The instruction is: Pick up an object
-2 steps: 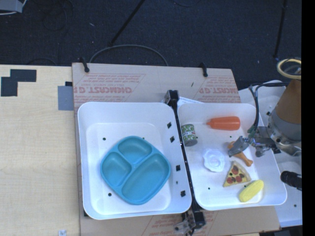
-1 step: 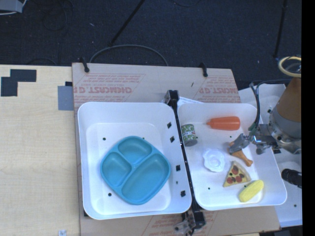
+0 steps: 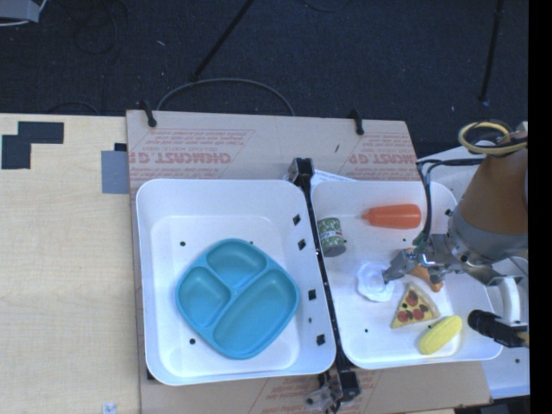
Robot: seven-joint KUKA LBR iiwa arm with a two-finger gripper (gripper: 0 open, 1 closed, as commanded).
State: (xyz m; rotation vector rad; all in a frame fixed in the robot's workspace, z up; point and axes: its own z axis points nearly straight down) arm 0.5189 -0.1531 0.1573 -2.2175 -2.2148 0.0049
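Dark carpet with loose cables fills the top of your view, and below it a pale wooden bench carries a brown cardboard sheet with two shallow white bins side by side. Your left white bin holds a blue plastic plate with three compartments, lying flat near its middle.

Your right white bin holds the small things. An orange plastic carrot lies on its side near the far wall. A small green and white can sits close to the divider between the bins. A white round lid-like piece lies near the bin's middle. A toy pizza slice lies just to its right, and a yellow toy corn cob rests near the front right corner.

Your grey arm with its orange band reaches in from the right. Its two-finger gripper is low in the right bin, just above the pizza slice and beside the white piece. A small orange-brown item shows at its tip; you cannot tell what it is, or whether it is gripped.
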